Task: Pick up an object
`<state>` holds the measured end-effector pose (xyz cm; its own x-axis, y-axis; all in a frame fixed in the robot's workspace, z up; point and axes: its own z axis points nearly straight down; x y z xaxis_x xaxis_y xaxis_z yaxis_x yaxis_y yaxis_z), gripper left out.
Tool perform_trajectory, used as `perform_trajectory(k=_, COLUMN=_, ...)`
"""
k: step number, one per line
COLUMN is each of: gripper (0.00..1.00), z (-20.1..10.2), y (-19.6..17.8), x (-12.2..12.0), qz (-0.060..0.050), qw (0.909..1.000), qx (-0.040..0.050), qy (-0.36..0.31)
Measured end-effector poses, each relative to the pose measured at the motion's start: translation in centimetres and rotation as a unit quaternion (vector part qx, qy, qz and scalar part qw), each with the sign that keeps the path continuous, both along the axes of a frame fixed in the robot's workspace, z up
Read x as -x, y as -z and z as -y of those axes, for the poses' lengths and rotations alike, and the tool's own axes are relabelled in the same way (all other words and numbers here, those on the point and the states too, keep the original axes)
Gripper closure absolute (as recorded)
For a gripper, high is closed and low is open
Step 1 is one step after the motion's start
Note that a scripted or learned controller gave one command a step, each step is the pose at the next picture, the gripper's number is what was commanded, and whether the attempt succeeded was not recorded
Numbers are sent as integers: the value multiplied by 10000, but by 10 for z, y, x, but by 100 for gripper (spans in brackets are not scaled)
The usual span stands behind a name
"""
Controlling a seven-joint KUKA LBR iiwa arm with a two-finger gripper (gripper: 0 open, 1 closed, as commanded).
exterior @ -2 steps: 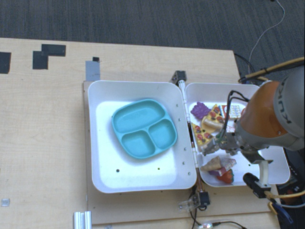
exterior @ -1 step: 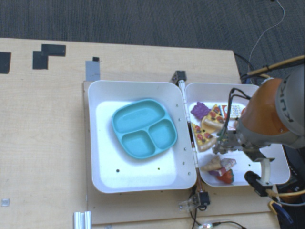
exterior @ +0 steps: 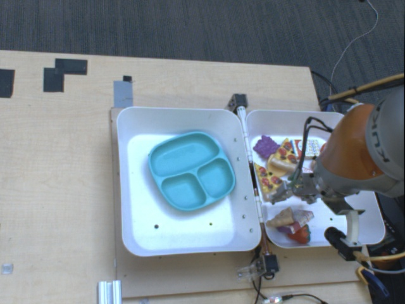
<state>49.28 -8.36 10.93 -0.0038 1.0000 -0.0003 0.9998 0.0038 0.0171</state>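
Note:
The right white bin [exterior: 373, 230] holds several toy foods. A purple grape bunch [exterior: 266, 146] lies at its far left, with a pizza slice [exterior: 288, 149] beside it and a yellow-tan piece [exterior: 281, 164] just below. Another pizza slice [exterior: 268, 181] rests along the left wall. A tan cone-shaped piece [exterior: 285, 218] and a red piece [exterior: 301, 234] lie near the front. My gripper [exterior: 283, 194] hangs low over the middle of this bin, between the second pizza slice and the tan cone. Nothing shows clearly between its tips.
The left white bin [exterior: 136, 233] holds a blue three-compartment plate [exterior: 190, 170]. The arm's grey body and orange band [exterior: 351, 151] cover the right half of the right bin. A small printed card [exterior: 312, 148] lies under the arm. Cables run along the bench's front edge.

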Motion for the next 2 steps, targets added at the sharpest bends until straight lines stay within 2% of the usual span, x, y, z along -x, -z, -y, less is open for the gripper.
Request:
perform_trajectory(k=1, gripper=0, z=1, y=22, x=4, qz=-55, qw=10000, qx=-4, qy=13)
perform_trajectory(k=2, gripper=100, z=1, y=11, x=2, qz=-20, qw=10000, qx=1, qy=3)
